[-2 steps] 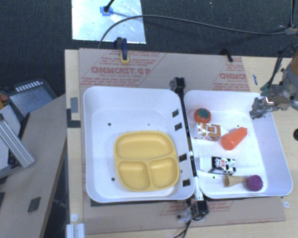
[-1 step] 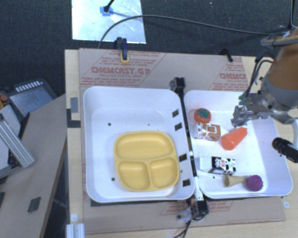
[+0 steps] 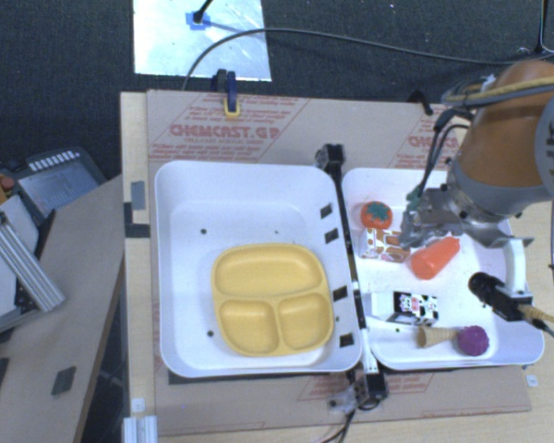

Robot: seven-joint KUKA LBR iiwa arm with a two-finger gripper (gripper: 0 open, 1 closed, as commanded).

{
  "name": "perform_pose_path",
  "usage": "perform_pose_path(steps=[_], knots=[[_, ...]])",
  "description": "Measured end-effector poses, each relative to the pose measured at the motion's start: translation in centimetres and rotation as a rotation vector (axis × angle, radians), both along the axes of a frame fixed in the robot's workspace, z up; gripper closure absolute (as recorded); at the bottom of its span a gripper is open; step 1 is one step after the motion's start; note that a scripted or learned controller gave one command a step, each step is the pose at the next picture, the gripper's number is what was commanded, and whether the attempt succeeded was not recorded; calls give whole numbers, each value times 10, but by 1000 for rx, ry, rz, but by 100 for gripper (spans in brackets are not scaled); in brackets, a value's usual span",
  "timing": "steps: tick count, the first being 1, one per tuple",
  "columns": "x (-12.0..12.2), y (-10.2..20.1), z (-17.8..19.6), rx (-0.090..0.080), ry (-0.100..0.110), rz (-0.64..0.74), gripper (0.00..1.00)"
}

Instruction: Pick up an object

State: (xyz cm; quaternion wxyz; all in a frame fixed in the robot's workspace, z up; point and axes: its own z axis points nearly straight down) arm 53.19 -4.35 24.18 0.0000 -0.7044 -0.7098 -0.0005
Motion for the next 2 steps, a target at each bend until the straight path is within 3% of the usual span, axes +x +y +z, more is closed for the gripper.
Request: perform_pose_path(steps=[2], knots=[[-22,115,2,1,1,3,100]])
